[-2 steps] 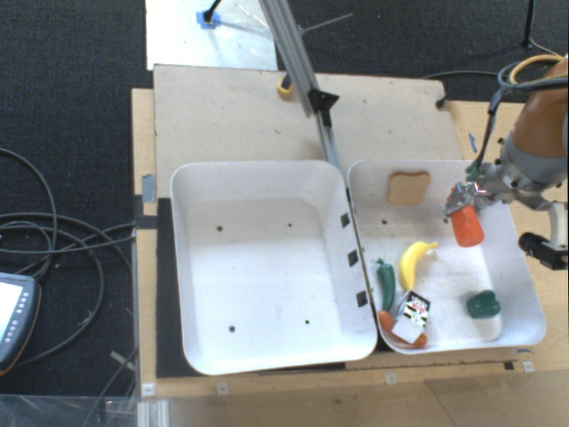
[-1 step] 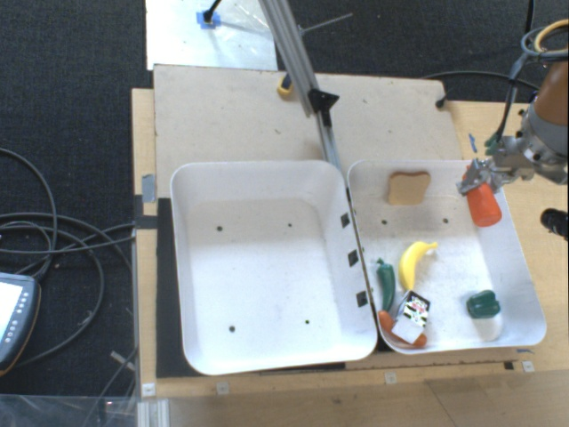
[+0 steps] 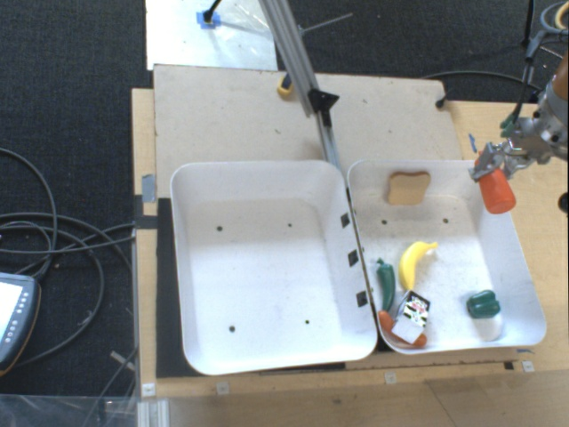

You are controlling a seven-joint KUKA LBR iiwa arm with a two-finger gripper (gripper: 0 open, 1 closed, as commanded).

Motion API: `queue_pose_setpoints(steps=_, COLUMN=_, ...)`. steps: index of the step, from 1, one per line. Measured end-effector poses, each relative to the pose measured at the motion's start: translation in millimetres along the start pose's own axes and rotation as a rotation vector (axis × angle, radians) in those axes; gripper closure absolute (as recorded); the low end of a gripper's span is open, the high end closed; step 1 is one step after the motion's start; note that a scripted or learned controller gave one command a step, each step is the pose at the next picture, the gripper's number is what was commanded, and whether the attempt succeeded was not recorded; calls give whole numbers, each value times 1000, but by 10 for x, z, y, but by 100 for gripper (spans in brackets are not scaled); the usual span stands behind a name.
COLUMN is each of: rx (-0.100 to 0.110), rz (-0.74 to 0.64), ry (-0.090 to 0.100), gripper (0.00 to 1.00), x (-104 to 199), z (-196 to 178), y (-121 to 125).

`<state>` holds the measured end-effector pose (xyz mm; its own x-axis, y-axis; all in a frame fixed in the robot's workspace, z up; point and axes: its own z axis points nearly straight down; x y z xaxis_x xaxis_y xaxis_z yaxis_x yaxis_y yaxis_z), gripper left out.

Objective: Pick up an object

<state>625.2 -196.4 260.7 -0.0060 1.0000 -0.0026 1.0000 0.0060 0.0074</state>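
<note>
My tool (image 3: pixel 494 165) hangs over the far right rim of the right bin (image 3: pixel 520 238), closed on an orange cylinder (image 3: pixel 498 193).

The cylinder sits pinched between my fingers, tilted, its lower end dangling just above the bin's wall. Down in that bin lie a slice of toast (image 3: pixel 408 188) near the far side, a yellow banana (image 3: pixel 414 261) in the middle, a green pepper (image 3: pixel 386 280) beside it, a small printed card (image 3: pixel 412 314) over something orange, and a green-capped piece (image 3: pixel 483 305) at the near right corner. The left bin (image 3: pixel 191 265) stands alongside on the bench (image 3: pixel 231 114).
</note>
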Motion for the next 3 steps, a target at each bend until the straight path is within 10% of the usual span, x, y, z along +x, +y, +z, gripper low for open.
queue_pose_setpoints(steps=3, rx=8, rz=-5, ry=5, gripper=100, x=1646, z=291, y=-109)
